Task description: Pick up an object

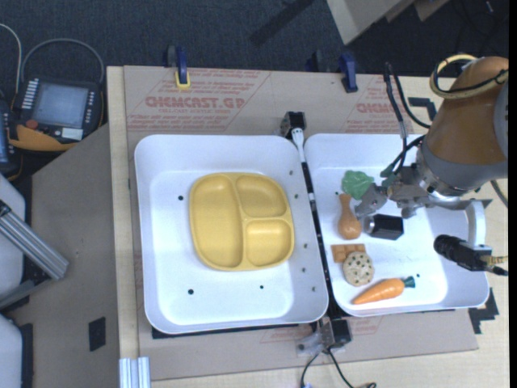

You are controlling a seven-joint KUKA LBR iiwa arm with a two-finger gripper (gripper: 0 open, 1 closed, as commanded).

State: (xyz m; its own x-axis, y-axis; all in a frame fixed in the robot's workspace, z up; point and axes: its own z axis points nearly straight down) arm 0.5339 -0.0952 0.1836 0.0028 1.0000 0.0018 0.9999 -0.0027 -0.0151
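The right bin point(329, 158) holds several toy foods. A green broccoli piece point(355, 183) lies at the back, with a tan drumstick point(348, 217) just in front of it. Nearer the front are an orange cracker point(347, 254), a speckled cookie point(358, 269) and a carrot point(381, 290). My gripper point(378, 215) hangs low over the middle of this bin, right beside the drumstick and just right of the broccoli. I see nothing clearly held in it.
The left bin point(161, 241) holds a yellow divided plate point(240, 219). The grey arm with its orange band point(468, 124) covers the right bin's far right side. A black fitting point(459, 251) juts out near that bin's right wall.
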